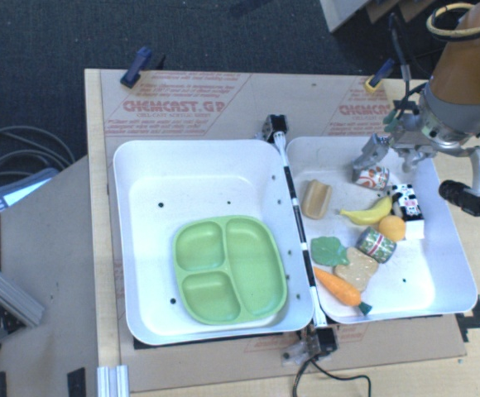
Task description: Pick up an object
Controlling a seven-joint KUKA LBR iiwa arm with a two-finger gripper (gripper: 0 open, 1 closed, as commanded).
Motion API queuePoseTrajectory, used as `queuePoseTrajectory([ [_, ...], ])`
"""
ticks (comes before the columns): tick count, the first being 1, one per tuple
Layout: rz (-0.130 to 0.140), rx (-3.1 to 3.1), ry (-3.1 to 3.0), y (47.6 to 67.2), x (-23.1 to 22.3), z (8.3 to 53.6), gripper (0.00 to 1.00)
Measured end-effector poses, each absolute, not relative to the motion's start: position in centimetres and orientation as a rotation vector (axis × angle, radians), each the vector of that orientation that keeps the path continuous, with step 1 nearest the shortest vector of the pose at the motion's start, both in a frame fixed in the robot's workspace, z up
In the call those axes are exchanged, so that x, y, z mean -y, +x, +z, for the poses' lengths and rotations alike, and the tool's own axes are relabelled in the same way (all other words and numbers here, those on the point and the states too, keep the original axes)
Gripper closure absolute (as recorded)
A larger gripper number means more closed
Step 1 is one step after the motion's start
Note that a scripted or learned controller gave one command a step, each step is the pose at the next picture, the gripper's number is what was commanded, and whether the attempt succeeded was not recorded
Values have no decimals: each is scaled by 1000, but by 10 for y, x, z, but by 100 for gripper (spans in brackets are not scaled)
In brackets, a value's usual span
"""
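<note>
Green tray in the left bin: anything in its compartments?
Empty. The green tray lies flat in the left bin, and all three compartments show bare green bottoms.

We have one fixed camera, mounted above the bench (223, 89) and looking down at a slant. It stands far enough back to take in both white bins whole: the left bin (141, 180) and the right bin (439, 279) sit side by side mid-frame. Dark floor (99, 15) fills the top of the view and cables (12, 151) lie at the left. The arm (463, 64) enters from the upper right corner.
</note>
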State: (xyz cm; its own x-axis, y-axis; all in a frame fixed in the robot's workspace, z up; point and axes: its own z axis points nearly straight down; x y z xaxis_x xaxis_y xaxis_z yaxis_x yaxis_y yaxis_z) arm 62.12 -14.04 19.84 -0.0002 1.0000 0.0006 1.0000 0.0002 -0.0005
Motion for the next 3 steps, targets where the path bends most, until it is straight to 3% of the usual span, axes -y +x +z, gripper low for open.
queuePoseTrajectory([
  [1, -15, 2231, -2222, 628, 165, 105, 0],
  [2, -1, 2224, -2221, 667, 179, 85, 0],
  [3, -3, 2228, -2223, 668, 179, 96, 100],
])
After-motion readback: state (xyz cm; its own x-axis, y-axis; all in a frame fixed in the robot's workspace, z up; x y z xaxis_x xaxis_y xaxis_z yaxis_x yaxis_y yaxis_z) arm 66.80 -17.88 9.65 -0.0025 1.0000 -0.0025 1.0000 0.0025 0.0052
